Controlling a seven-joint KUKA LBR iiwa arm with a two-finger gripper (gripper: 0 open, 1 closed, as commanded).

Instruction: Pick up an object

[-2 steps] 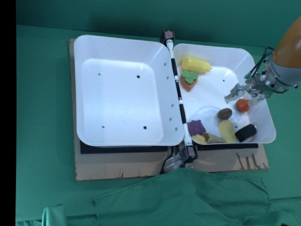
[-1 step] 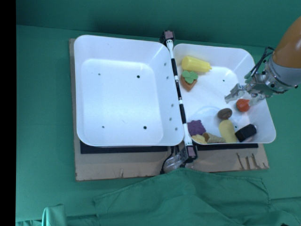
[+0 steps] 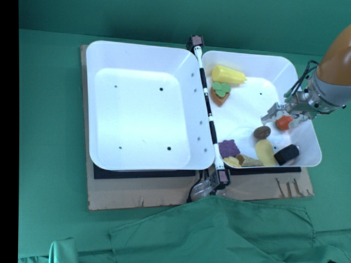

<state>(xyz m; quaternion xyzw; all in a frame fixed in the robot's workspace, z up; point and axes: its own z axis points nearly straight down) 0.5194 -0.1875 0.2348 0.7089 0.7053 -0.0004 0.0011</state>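
Observation:
My gripper (image 3: 284,117) hangs low over the right side of the right bin (image 3: 258,64), and its fingers (image 3: 270,114) are spread open. A small red-orange object (image 3: 283,123) lies between them on the bin floor, with a gap showing on its left side. Other objects share this bin: a yellow piece (image 3: 228,74) and an orange piece with a green top (image 3: 220,92) at the back left. A brown oval (image 3: 262,132), a yellow oblong piece (image 3: 265,151), a black block (image 3: 287,154), a purple cluster (image 3: 228,147) and tan bits (image 3: 245,160) lie along the front.
The left bin (image 3: 104,59) sits beside the right one, joined by a black and white divider (image 3: 207,106). Both rest on a cardboard sheet (image 3: 142,199) on green cloth. A fold of cloth (image 3: 219,229) lies in front.

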